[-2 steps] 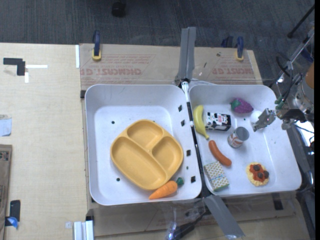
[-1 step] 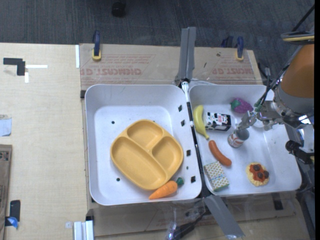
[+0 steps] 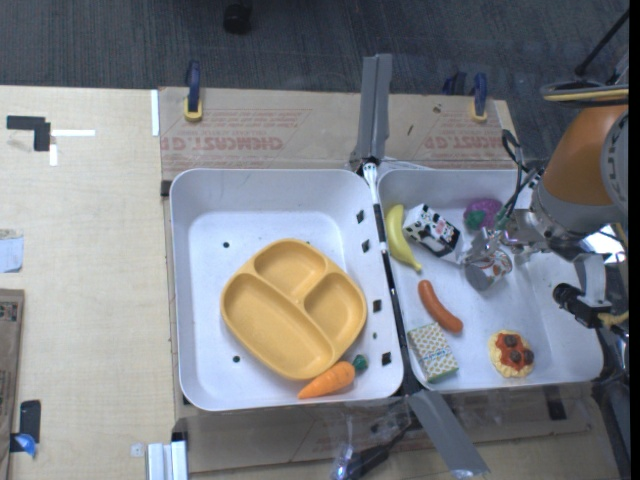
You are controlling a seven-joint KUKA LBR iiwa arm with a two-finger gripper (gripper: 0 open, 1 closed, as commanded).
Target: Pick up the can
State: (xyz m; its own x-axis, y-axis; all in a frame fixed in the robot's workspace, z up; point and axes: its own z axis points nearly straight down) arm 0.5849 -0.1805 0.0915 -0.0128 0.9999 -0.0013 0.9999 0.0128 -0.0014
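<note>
Can (image 3: 487,268): small, silvery, dented-looking, in the right bin (image 3: 560,368), upper middle, toward the far edge. Gripper (image 3: 497,251) sits right at it; whether the fingers are apart or clamped on it cannot be told from this view, since metal blends with metal.

Arm (image 3: 585,163) reaches in over the right bin's right edge.

Left bin (image 3: 200,268): yellow plate (image 3: 292,308) at centre, carrot (image 3: 328,379) near the front right corner.

Right bin, other items: banana (image 3: 400,236) along the left wall, cow toy (image 3: 432,229) just beside it, purple ball (image 3: 483,212) near the far edge, sausage (image 3: 440,306) mid-bin, box (image 3: 432,353) at the front left corner, tart (image 3: 511,354) near the front edge.

Handling judgement: can likely light, thin-walled, smooth, so it may slip or crush. Best taken across the body at mid-height, with moderate squeeze.
</note>
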